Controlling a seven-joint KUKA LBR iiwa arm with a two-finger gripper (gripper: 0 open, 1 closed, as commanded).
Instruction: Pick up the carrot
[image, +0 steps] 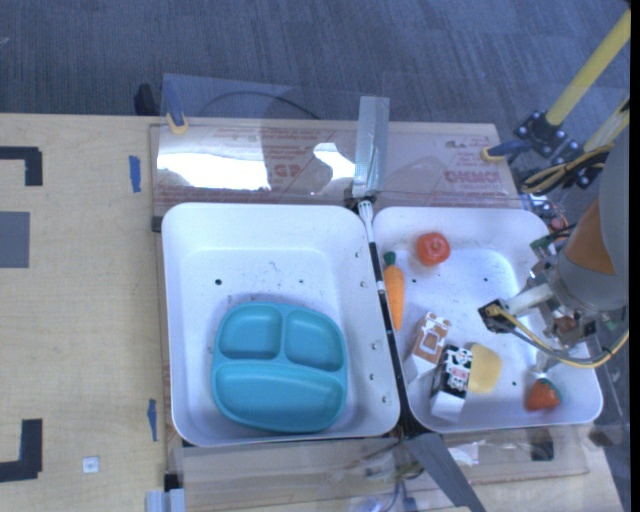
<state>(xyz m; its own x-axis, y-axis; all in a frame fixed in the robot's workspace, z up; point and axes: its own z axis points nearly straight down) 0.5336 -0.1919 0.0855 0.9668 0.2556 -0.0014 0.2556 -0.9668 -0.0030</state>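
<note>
Approach step: carrot (393, 292) not gripped.
Pincer (556, 318) well apart, state can't tell; next, traverse over carrot, descend.

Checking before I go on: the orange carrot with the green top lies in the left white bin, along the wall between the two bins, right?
Not quite. The camera view shows the orange carrot with the green top in the right white bin, not the left one. It does lie along the wall between the two bins.
</note>
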